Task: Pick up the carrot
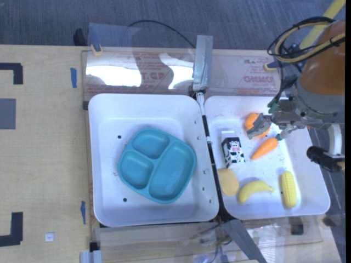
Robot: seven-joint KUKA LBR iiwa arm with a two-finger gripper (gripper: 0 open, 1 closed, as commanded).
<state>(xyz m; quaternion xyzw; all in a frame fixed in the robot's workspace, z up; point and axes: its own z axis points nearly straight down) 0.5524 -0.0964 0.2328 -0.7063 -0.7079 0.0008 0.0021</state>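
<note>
The carrot (pixel 264 148) lies in the right bin (pixel 315 204), orange with a small green top pointing up and to the right. My gripper (pixel 272 129) hangs just above its green end, reaching in from the right below the orange wrist band. The fingers stand apart, one over a small orange fruit (pixel 251 119) and the other near the carrot's top. Nothing is between them.
The right bin also holds a black-and-white carton (pixel 233 150), a yellow lemon (pixel 228 181), a banana (pixel 254 189) and a corn cob (pixel 288 189). In the left bin (pixel 104 119) sits a blue divided plate (pixel 157 164).
</note>
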